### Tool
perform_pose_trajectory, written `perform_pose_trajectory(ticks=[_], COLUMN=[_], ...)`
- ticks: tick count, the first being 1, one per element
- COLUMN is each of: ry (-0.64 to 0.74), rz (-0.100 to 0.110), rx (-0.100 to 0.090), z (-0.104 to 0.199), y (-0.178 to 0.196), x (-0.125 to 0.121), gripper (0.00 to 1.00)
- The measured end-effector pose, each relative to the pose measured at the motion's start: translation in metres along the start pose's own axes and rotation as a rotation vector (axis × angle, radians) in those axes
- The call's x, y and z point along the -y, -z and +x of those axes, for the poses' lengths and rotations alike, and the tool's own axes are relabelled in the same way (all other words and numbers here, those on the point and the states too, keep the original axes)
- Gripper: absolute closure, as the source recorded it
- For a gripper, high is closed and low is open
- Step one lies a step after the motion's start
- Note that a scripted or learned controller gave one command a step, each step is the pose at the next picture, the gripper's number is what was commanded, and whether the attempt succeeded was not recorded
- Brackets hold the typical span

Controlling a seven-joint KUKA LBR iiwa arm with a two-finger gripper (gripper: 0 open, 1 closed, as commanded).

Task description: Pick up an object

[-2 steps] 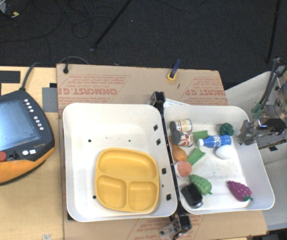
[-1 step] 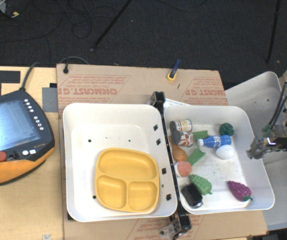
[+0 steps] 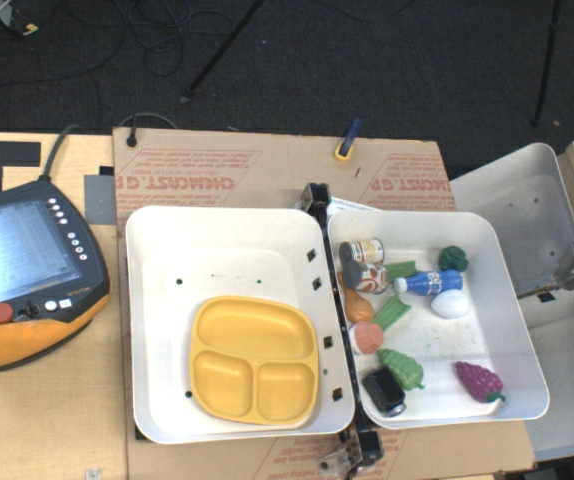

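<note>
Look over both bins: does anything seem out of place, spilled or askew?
Nothing is spilled or broken. The yellow tray lies flat, slightly skewed, in the left bin. The can and blue bottle lie tipped on their sides among the toys in the right bin.

two bins (image 3: pixel 157 268), one yellow tray (image 3: pixel 255 358)

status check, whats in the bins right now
Right bin: small toys bunched together, purple grapes lying apart near the front corner. Left bin: yellow divided tray. Nothing lifted yet.
</note>
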State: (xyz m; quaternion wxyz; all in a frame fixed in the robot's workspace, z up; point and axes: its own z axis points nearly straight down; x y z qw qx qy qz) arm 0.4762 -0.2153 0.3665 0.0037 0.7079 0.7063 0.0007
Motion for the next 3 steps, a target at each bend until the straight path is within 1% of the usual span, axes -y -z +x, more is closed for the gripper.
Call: perform_pose_trajectory(ticks=[1,2,3], ry=[0.01,0.009,0.009], rz=[0.014,0.012,0.001], rx=[-0.009,-0.008,-0.006], z=[0.094,0.172,0.239], y=[-0.058,-0.083,0.001], x=[0.001,-0.001,0.0], gripper=[1.0,1.0,1.0])
